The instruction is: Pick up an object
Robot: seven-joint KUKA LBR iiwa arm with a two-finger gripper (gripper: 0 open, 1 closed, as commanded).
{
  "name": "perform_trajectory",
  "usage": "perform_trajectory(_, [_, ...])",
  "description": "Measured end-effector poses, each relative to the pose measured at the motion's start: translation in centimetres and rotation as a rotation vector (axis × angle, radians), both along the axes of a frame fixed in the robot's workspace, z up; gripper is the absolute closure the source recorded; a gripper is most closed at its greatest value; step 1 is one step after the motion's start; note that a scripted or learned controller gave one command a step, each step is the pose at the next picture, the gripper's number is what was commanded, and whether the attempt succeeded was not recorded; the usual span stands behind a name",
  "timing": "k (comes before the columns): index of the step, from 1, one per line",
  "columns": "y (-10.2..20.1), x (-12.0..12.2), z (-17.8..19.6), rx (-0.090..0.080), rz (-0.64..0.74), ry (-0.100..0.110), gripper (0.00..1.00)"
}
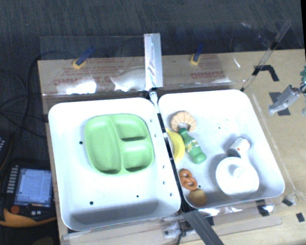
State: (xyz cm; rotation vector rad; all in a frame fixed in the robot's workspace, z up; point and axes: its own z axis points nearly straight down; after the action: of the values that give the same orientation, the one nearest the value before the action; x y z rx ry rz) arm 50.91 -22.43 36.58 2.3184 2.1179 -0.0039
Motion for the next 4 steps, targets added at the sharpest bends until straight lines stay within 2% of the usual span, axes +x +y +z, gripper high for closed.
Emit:
perform_trajectory(1, [4.8,4.8,-11.9,0.002,-0.234,0.003,0.0])
perform_trajectory(2, [10.1,7.9,-19.6,0.002,-0.392,0.004,0.0])
perform_trajectory(3, [10.1,15.4,-19.8,-0.003,-0.163,0.001,0.0])
perform_trajectory(4, [12.1,12.0,-27.7,0.0,-0.177,-0.008,0.0])
